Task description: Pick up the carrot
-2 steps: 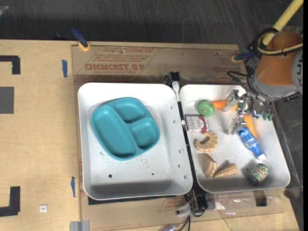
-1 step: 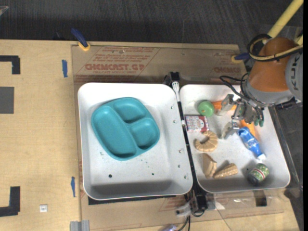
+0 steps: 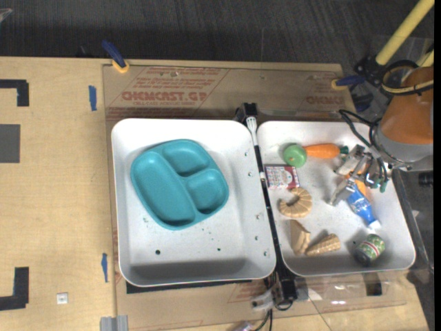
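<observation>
My fingers [image 3: 355, 167] hovered just right of the carrot [image 3: 322, 151] in the right bin [image 3: 406, 234] (spread or pressed together, I could not tell), lined up for its free end.

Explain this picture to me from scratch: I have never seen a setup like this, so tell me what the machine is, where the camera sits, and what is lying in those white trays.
One camera hangs above a bench and looks down at a slant. The machine is a robot arm, grey with an orange band, reaching in from the picture's right. Its grasping tool hangs over the right bin, beside the carrot, which lies in the bin with its green top; nothing is visibly held. That bin also has a small red and white packet, a croissant, two wedge-shaped pastries, a blue and white tube and a small can. The left bin holds a teal divided plate. The job is picking up the carrot.
</observation>
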Robot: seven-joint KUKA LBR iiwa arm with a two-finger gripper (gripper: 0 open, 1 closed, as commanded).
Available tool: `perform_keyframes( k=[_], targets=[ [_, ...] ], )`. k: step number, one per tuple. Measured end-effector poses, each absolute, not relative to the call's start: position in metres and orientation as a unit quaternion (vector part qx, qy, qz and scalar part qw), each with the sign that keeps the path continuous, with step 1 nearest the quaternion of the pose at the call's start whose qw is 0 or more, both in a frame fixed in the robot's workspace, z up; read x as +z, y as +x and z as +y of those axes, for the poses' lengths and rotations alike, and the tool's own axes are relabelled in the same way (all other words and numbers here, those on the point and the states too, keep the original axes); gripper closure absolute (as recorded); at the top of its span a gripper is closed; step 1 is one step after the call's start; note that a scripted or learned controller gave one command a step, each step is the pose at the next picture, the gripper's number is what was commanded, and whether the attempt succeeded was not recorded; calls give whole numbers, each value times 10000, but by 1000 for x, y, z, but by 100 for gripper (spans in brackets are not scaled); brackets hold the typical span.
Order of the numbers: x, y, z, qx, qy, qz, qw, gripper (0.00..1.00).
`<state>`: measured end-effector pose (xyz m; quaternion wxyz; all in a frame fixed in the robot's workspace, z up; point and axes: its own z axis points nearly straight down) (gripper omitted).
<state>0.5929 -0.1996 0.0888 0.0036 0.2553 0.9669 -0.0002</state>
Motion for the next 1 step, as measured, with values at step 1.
perform_keyframes(
  k=[1],
  targets=[
    [89,590,-196,-2,3560,9345,32,0]
  ],
)
